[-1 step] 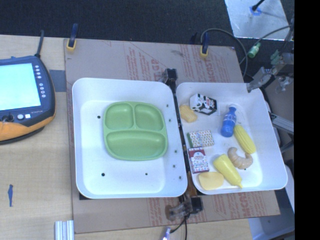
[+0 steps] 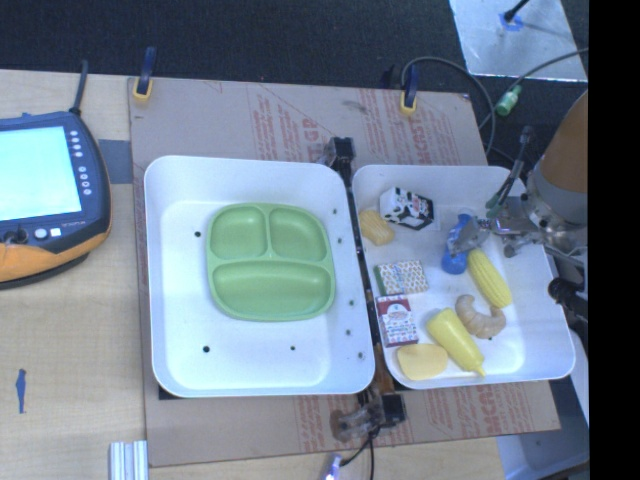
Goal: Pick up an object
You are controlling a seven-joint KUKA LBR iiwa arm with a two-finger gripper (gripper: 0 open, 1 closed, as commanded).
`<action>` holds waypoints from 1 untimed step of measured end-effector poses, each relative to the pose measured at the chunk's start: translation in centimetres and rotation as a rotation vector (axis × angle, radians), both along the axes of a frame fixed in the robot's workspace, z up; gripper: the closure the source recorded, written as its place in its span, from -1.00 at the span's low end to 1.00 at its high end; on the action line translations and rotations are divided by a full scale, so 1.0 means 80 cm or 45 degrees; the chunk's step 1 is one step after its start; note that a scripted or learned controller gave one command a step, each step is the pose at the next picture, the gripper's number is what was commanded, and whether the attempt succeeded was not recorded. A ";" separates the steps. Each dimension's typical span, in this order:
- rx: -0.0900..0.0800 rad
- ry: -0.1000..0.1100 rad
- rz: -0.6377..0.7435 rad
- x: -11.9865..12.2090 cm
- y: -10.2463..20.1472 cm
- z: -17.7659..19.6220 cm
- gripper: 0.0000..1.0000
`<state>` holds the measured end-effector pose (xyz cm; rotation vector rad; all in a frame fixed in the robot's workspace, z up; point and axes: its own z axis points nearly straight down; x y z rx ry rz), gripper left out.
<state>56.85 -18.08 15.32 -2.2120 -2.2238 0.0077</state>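
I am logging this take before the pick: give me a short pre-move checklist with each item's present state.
1. Objects available in the right bin: ok; corn cob, yellow bottle, shrimp-like piece, blue item, black and white toy and small boxes lie there.
2. Gripper over that bin: ok; it sits at the right bin's upper right, near the blue item.
3. Jaws open or shut: cannot tell.
4. Anything held now: cannot tell.
5. Targets well spaced: not ok; corn cob, shrimp-like piece and yellow bottle lie close together.
6. Green divided plate in the left bin: ok; away from the gripper.
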 end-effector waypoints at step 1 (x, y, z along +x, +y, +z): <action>-0.001 -0.004 0.000 -0.033 -0.028 -0.077 -1.00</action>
